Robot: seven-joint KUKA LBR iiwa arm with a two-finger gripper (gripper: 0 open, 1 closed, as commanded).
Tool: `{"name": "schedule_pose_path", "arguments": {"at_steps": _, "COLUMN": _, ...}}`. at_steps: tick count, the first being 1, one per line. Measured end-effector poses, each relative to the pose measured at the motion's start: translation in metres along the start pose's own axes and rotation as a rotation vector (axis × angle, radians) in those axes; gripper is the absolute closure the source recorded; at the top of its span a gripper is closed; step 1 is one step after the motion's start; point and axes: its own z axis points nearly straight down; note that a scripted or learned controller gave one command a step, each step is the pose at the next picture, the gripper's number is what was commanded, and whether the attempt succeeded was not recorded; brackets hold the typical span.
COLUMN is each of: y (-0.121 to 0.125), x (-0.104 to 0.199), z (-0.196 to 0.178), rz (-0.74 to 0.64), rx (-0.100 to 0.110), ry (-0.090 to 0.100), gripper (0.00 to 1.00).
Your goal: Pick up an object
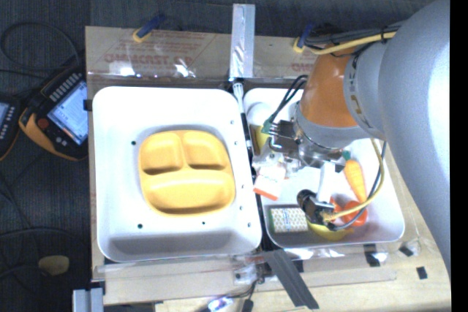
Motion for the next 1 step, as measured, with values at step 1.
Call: {"name": "schedule_pose_path", "arguments": {"at_steps": 1, "y": 0.0062, "x": -0.0488, "z": -0.0563, "rz": -0.351, "rx": -0.004, "ry": -0.001, "gripper": 1.0}}
